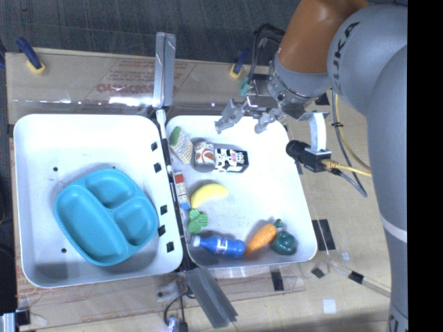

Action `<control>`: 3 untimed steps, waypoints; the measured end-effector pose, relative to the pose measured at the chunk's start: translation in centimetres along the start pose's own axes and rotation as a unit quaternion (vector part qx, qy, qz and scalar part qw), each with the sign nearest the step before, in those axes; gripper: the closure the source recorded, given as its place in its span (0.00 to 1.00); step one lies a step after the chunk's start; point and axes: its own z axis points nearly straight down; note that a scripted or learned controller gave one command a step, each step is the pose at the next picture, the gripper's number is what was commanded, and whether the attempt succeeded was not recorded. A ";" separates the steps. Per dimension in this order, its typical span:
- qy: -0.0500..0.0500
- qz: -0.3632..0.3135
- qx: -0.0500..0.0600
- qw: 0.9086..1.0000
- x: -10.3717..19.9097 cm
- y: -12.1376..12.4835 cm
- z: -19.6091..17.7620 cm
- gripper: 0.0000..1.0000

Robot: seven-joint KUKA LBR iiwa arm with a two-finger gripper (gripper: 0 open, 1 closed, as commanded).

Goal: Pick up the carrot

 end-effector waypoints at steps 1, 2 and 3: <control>0.000 -0.115 -0.001 0.993 -5.5 -3.9 -0.2 0.00; 0.001 0.009 0.000 1.000 -6.3 -5.1 0.3 0.00; -0.001 -0.111 -0.003 0.994 -5.9 -9.4 -9.4 0.00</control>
